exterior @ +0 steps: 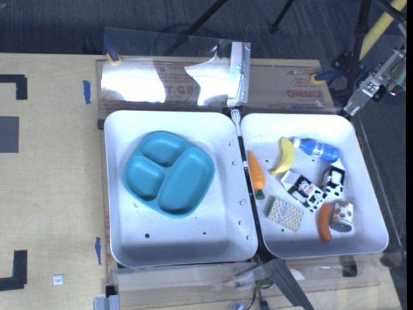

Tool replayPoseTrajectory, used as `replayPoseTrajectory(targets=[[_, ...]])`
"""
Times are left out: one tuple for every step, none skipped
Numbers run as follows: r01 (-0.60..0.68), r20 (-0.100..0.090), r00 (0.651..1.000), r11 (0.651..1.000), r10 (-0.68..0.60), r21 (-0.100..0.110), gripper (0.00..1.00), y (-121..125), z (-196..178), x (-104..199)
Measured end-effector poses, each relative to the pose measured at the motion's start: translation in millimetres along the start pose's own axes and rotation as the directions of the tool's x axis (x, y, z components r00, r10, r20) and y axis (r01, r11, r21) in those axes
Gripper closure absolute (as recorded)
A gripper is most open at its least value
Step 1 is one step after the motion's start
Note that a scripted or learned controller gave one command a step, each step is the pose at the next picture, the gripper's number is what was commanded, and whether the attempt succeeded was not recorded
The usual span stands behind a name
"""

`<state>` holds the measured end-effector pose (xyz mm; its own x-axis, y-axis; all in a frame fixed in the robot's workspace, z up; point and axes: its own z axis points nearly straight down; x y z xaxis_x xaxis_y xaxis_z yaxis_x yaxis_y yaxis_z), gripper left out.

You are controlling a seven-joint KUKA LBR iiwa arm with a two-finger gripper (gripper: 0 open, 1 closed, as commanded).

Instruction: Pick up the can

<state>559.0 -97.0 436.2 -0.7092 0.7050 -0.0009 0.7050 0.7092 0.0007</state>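
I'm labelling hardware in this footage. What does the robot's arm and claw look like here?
At the upper right corner, a small part of the arm shows: a yellowish slanted segment beside dark parts. Below it sits the claw, a pale grey-silver metallic assembly with blocky parts. Its details are too small and blurred to make out.

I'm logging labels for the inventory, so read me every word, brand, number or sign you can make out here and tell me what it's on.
Red print on the cardboard behind the bins: reversed and too blurred to read.
Pattern on the can in the right bin: no legible text.
Blue bottle: no readable label.
Black-and-white box: markings too small to read.
So nothing can be quoted.
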Motion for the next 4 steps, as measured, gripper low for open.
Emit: replayPoseTrajectory(targets=[[-0.135, 0.006, 0.991, 0.991, 0.135, -0.003, 1.00, -15, 0, -32], [-0.133, 0.012, 0.991, 0.991, 0.134, -0.008, 1.00, -13, -12, -33], [-0.132, 0.019, 0.991, 0.991, 0.132, -0.013, 1.00, -12, -23, -34], [-0.131, 0.025, 0.991, 0.991, 0.131, -0.018, 1.00, -12, -35, -35]])
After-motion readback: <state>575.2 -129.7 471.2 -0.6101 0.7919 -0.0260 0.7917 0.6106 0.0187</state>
